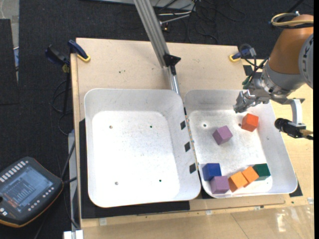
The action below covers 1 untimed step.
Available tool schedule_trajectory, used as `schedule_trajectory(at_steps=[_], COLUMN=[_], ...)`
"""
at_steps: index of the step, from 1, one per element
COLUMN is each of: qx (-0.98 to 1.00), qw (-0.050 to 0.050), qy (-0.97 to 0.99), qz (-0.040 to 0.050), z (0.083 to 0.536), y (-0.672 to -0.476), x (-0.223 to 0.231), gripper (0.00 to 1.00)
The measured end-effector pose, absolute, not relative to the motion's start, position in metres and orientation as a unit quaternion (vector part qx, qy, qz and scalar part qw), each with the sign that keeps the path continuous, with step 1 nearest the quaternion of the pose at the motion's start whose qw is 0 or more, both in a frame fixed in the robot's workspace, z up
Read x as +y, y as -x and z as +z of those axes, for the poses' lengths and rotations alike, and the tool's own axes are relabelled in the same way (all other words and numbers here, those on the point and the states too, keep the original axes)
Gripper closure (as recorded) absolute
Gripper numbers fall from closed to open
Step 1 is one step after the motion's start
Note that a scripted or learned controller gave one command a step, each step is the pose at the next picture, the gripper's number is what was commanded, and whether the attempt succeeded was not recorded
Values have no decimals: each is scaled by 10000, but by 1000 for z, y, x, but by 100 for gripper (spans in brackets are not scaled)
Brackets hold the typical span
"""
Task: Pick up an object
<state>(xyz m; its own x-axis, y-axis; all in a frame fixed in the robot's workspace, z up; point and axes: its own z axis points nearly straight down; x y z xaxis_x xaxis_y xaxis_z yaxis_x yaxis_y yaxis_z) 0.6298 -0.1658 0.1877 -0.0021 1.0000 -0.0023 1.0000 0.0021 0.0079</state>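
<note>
Orange cube (249,122) in the right bin (281,148), sitting just below and slightly right of the gripper (242,104), close under the tips but not between them. Tilted a little, one corner turned toward the fingers; no long axis to speak of, so no preferred closing direction. Nearest thing to the tips by a clear margin, hence the likely pick: a short shift down-right, then a descent. Finger state impossible to tell, the tips a dark blur against the white floor. Nothing visibly held.

Farther down and left of the tips, a purple cube (222,134), alone on open floor, well apart from the orange one. Much farther down, along the near wall, a tight cluster: blue cube (211,171), second purple cube (220,184), second orange cube (240,179), green cube (261,171), some touching, awkward for two fingers. Far left of the tips, the left bin (99,108).

No brand, label or legible writing on cubes or bins. Pendant (25,190) at lower left with a lit screen, text too small to read.
</note>
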Motion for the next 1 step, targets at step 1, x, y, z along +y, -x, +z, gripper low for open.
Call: schedule_trajectory(at_steps=[1], qx=[7078], qw=[20], qy=[-7064], qz=[11], z=[206], y=[-631], x=[-166], gripper=[100])
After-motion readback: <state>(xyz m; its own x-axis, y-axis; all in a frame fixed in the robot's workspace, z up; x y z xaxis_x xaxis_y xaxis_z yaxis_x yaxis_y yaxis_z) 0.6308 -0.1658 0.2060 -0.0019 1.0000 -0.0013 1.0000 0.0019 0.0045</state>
